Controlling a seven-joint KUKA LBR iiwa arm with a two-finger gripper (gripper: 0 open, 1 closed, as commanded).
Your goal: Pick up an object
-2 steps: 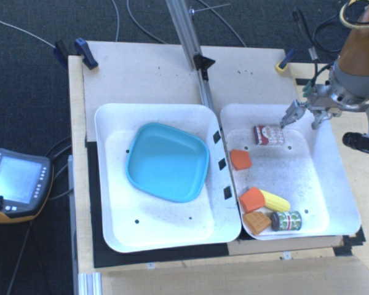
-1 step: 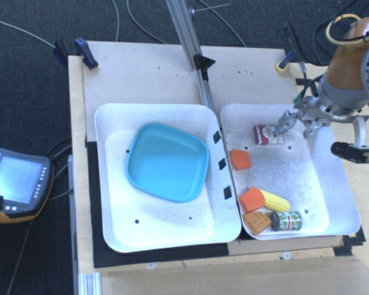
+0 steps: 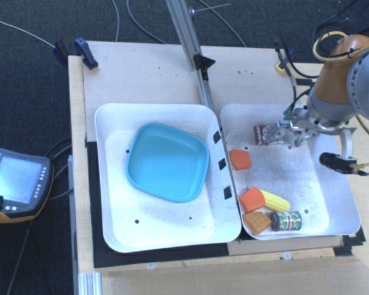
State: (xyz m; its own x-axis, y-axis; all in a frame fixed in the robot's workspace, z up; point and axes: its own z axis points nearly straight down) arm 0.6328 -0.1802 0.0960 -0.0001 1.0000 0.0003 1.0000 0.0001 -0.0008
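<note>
The gripper (image 3: 293, 135) hangs low over the far part of the right bin (image 3: 332, 192), just beside a crumpled red-and-white packet (image 3: 265, 134); whether its fingers are apart or together cannot be told, nor whether they touch the packet. The arm's wrist (image 3: 332, 97) hides the bin's far right corner. A blue plate (image 3: 167, 161) lies in the left bin (image 3: 111, 165). A small can (image 3: 287, 220) lies near the right bin's front rim, its label unreadable.

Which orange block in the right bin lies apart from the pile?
The orange block beside the bin's left wall; the other one touches the corn.
</note>
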